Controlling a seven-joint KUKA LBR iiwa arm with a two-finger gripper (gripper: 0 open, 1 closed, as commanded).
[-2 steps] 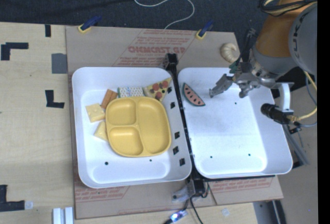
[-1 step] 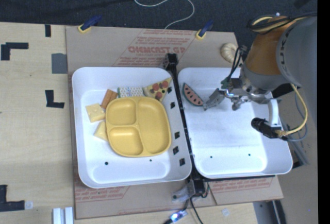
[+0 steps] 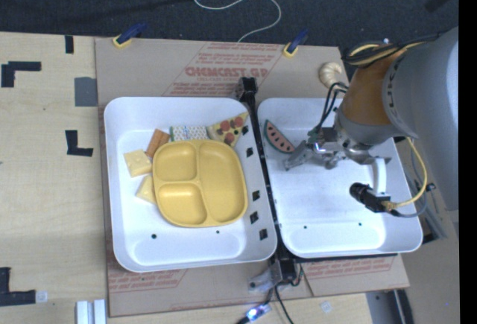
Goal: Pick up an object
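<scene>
A watermelon slice toy lies in the right bin near its upper left corner. My gripper is low inside that bin, just right of and below the slice, its grey fingers pointing left. The left bin holds a yellow divided plate, with a pizza slice toy, a brown cracker and pale cheese pieces tucked around its upper and left sides.
The grey arm with its orange band covers the right bin's upper right. A black cable with a connector hangs over the bin's right part. A black divider runs between the bins. Cardboard lies under both bins.
</scene>
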